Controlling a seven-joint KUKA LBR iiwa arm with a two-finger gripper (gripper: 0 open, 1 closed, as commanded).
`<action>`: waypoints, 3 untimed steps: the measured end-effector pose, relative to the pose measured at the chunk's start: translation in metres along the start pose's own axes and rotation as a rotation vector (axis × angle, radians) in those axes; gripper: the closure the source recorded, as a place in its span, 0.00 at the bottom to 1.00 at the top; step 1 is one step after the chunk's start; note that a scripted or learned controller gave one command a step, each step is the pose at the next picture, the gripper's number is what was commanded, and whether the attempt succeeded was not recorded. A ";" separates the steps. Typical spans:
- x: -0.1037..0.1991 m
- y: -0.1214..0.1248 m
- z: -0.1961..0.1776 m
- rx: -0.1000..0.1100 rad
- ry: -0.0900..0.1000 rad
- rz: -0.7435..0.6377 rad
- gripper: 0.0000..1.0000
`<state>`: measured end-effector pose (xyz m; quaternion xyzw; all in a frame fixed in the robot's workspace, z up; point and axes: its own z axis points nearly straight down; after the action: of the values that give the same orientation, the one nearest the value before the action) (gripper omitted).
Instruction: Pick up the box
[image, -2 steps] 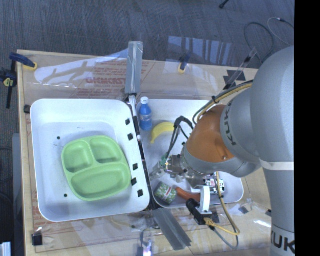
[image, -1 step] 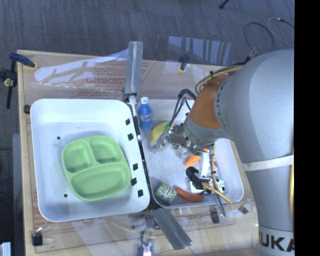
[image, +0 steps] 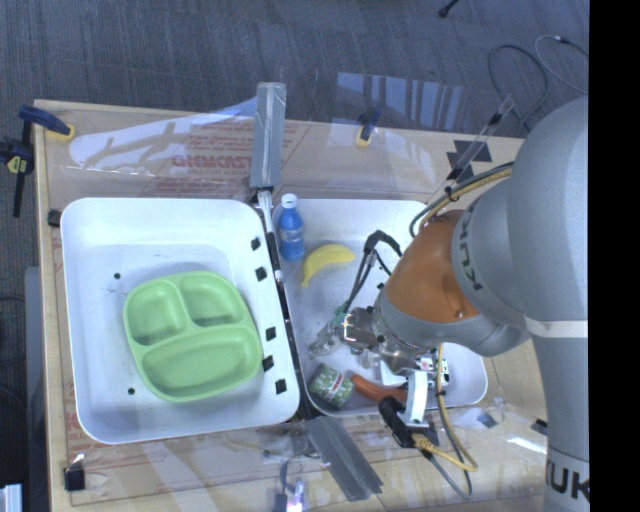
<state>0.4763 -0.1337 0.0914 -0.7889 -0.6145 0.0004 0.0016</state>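
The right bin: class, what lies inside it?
Inside the right bin lie a blue bottle, a banana, a green can and an orange object. The arm covers the rest.

Dark grey carpet floor (image: 150, 50), wooden bench (image: 320, 140) w/ clear plastic sheet (image: 180, 150)

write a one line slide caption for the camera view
KUKA arm reaches into right bin near banana and bottle; green tray in left bin.

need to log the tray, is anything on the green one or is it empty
Empty. The green tray lies flat in the left bin, and all three of its compartments show bare green.
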 end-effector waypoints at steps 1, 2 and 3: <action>0.018 0.001 -0.024 -0.001 -0.001 -0.055 0.00; -0.057 0.015 0.000 -0.003 -0.002 -0.124 0.00; 0.015 -0.003 0.000 -0.003 -0.004 -0.139 0.00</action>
<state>0.4766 -0.1186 0.0919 -0.7443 -0.6678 0.0010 -0.0011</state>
